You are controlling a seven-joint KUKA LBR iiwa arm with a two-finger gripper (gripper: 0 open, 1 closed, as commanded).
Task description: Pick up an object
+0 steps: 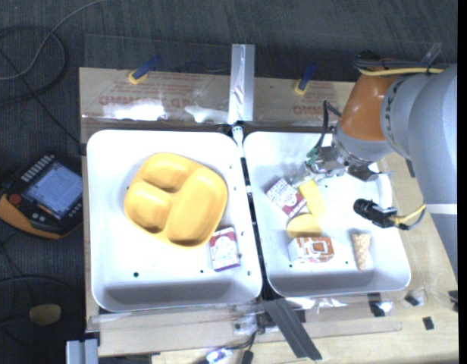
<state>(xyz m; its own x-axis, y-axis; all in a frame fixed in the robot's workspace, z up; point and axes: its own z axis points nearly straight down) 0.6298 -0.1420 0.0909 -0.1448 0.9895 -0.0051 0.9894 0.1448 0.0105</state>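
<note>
The gripper (318,165) is down in the right bin (393,268), just above the yellow block (310,197), but whether its claw is spread or pressed together cannot be told. The yellow block lies flat, its long axis running from the gripper toward the yellow wedge (304,224) touching its lower end; beside it lie a pink-and-white carton (283,194), an orange-and-white box (314,249) and a tan stick (361,249). The left bin (104,279) holds a large yellow tray (175,198) and a small red-and-white carton (224,249).
</note>
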